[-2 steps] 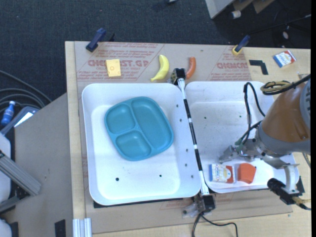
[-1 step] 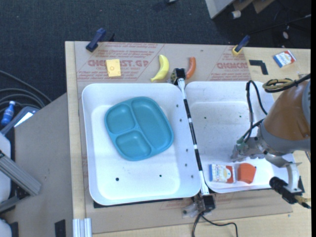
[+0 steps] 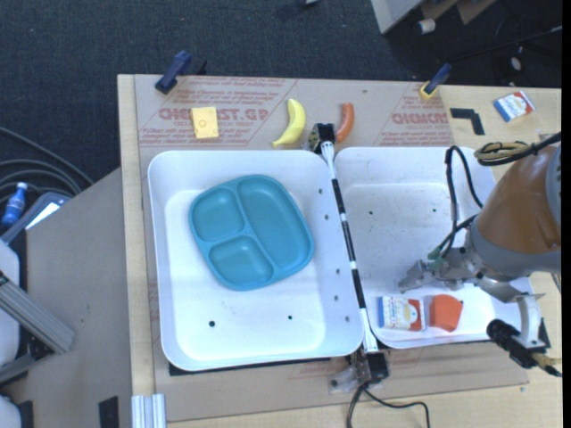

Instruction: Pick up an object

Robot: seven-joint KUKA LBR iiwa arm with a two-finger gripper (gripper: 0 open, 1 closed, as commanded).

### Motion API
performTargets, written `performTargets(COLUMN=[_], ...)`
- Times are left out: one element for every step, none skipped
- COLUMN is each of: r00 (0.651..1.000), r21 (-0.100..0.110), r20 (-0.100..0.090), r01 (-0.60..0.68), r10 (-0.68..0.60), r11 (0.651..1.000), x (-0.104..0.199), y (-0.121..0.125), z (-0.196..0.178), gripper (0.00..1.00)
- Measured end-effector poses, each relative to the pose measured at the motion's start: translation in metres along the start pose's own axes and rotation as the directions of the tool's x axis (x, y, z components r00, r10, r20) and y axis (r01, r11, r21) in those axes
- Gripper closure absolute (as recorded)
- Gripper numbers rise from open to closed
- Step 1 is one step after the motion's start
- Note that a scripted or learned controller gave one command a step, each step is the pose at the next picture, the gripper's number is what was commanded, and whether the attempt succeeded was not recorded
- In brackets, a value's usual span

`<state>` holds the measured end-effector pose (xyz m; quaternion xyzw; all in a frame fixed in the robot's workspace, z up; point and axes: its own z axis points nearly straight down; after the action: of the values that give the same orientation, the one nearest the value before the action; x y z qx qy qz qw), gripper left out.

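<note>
Packaging, a small flat white carton with red and blue print [image 3: 401,313], lies against the front wall of the right-hand shallow white bin [image 3: 393,181], touching an orange-red block [image 3: 445,312] on its right; both likely sit there because the bin floor funnels loose things to its edge. The claw [image 3: 439,270] hangs just behind the carton, and I cannot tell whether it is parted. Left of the carton, the neighbouring bin [image 3: 169,194] holds a blue divided plastic plate [image 3: 251,231].
</note>
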<state>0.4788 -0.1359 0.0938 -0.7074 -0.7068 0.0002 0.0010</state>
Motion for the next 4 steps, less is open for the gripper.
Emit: performTargets(r00=[1.0, 1.0, 1.0, 1.0], r21=[-0.001, -0.001, -0.001, -0.001], r20=[0.0, 0.0, 0.001, 0.001], r01=[-0.001, 0.0, -0.001, -0.001], r10=[0.001, 0.0, 0.001, 0.001], r11=[1.0, 1.0, 1.0, 1.0], x=[0.0001, 0.0002, 0.0003, 0.0003], y=[0.0001, 0.0001, 0.0002, 0.0002], z=[-0.0096, -0.0096, -0.0192, -0.0192], gripper=[1.0, 0.0, 1.0, 0.0])
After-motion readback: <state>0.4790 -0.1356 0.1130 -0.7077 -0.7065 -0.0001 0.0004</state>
